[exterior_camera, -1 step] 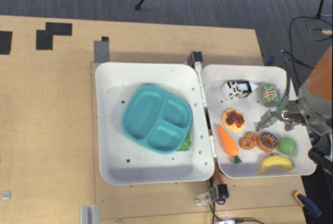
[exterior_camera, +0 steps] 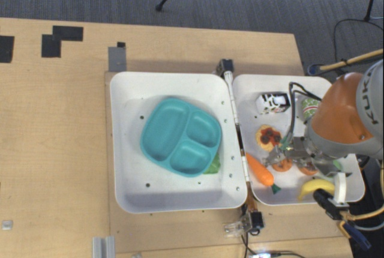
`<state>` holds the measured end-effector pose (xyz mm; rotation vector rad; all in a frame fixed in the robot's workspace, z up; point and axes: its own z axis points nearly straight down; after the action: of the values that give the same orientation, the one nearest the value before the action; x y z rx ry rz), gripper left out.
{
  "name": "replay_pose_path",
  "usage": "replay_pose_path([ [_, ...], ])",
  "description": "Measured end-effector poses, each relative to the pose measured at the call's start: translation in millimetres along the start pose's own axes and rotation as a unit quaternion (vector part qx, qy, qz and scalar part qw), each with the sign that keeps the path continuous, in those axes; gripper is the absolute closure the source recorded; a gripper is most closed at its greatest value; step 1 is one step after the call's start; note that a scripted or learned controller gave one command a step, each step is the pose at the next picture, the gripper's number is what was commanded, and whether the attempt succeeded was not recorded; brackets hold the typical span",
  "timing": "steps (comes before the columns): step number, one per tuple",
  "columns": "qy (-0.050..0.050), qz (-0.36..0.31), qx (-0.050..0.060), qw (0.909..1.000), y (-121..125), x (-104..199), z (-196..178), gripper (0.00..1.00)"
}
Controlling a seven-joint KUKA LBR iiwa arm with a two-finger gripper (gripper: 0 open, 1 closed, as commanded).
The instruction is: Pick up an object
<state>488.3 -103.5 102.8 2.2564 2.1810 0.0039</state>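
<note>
While low in the right bin [exterior_camera: 354, 191], gripper [exterior_camera: 287, 158] beside carrot [exterior_camera: 260, 171], opening unclear

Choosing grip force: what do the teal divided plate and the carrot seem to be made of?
Teal divided plate: likely moulded plastic, given its uniform colour, soft sheen and rounded compartments. Carrot: probably a plastic toy, with smooth, evenly saturated orange and a green tip; rubber is possible.

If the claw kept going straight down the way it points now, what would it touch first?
Most likely the small orange piece right under the claw in the right bin, between the carrot and the banana. Depth is hard to judge from this slanted view, so contact may already be close.
</note>
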Motion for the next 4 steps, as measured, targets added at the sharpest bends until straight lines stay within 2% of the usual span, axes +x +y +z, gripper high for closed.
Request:
replay_pose_path([
  [1, -0.004, -0.007, -0.005, 1.0, 1, 15, 13, 0.0],
  [2, -0.003, -0.008, -0.006, 0.9999, 2, 18, 4, 1.0],
  [3, 0.001, -0.08, -0.001, 0.9968, 4, 74, -127, 1.0],
  [4, 0.0, -0.083, -0.002, 0.9966, 5, 74, -136, 1.0],
])
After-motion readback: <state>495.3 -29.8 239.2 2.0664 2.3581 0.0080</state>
